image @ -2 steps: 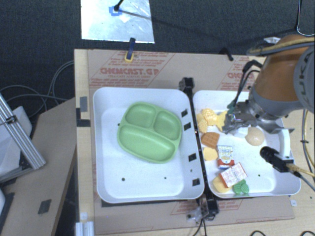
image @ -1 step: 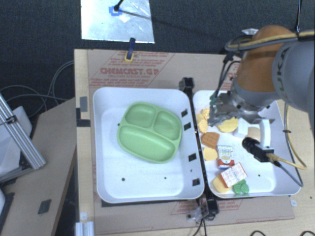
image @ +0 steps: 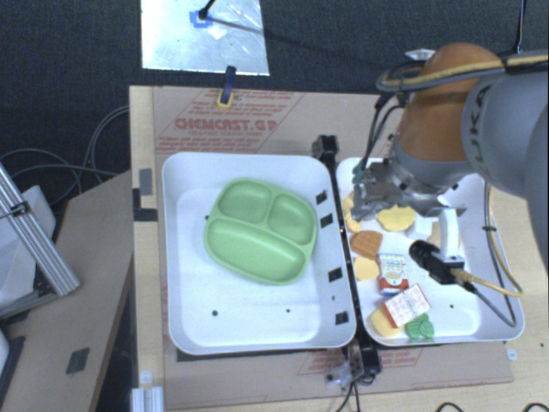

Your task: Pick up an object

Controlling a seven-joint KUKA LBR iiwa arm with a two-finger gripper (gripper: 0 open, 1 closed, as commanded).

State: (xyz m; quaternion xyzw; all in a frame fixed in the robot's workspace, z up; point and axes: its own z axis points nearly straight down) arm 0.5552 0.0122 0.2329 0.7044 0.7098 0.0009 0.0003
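Arm: the single grey arm reached in from the view's right, its orange band above the right bin (image: 491, 326).
Gripper (image: 367, 197): low over the far-left part of the right bin, close to the divider between the bins.
Grip state: could not be told from this angle, the wrist body masking the tip; nothing was seen held.
Candidate things: a yellow disc (image: 397, 221), a brown wafer (image: 366, 245), a red-and-white carton (image: 392, 269), a red-and-white packet (image: 408, 303) and a green piece (image: 419, 327), all lying in the right bin.
Deciding relation: the yellow disc lay just beside the gripper toward the view's right, and the brown wafer just beyond it toward the near edge; the carton, packet and green piece lay progressively farther toward the near rim.
Long axis: disc and wafer looked roughly round, so wrist turn probably mattered little; the carton ran roughly far-to-near.
Left bin (image: 184, 316): held a green divided plate (image: 262, 230), well apart from the gripper.
Judgement: the pick looked not yet made; a short shift toward disc or wafer seemed enough.
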